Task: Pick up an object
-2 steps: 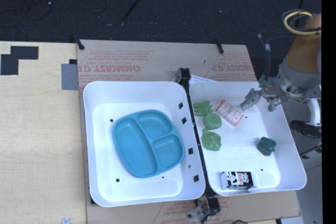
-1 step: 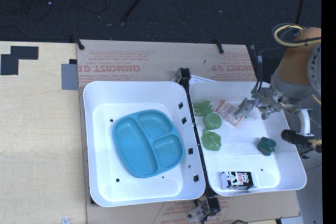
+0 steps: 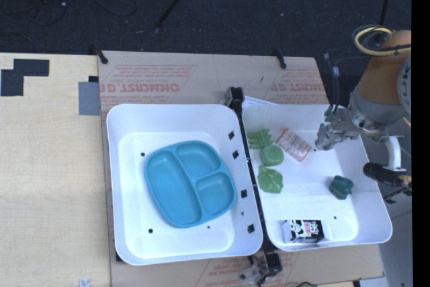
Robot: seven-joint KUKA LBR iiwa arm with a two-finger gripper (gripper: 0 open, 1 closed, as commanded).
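From above, two white bins sit side by side on a desk [image 3: 47, 165] covered partly by cardboard. The left bin [image 3: 127, 124] holds a blue plate [image 3: 189, 181] with three compartments, lying flat at the bin's centre.

The right bin [image 3: 363, 225] holds the loose things. At its 10 o'clock are three green pieces: a leafy one [image 3: 258, 138] near the divider, a round one [image 3: 272, 155] just beside it at its 5 o'clock, and a third [image 3: 270, 179] further toward 6 o'clock, close under the round one. A small packet [image 3: 294, 144] with red print lies tilted just at 2 o'clock of the round piece. A dark green block [image 3: 340, 186] rests at the bin's 3 o'clock, well apart from the others. A black-and-white carton [image 3: 304, 230] lies flat at the bin's 6 o'clock, against the near wall.

The arm [image 3: 379, 87] comes in from 3 o'clock. Its tool [image 3: 327, 138] hangs over the bin's 1 o'clock corner, near the packet's 3 o'clock side and apart from it. Nothing shows between its fingers; whether they are released or clenched I cannot tell.
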